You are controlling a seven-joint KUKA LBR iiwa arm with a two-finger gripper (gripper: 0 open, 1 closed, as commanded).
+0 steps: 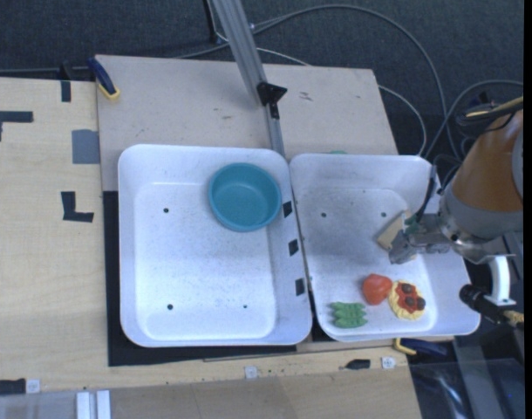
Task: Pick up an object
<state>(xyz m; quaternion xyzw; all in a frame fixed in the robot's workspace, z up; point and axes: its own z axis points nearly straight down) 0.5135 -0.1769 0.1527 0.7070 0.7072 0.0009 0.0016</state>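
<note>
In the right bin (353, 190) lie a red tomato-like piece (377, 288), a yellow piece with red spots (407, 299) and a green leafy piece (348, 314), all near its front edge. A blue bowl (244, 196) stands at the back of the left bin (161, 260). My gripper (399, 246) hangs low over the right side of the right bin, just behind the red piece. A tan, wedge-like thing (392, 230) shows at its tip; I cannot tell whether it is held.
A grey metal pole (244, 46) slants down from the top to the gap between the bins. Cables (405, 77) run across the dark floor behind the right bin. A yellow-and-blue clamp (103, 77) sits at the board's back left corner.
</note>
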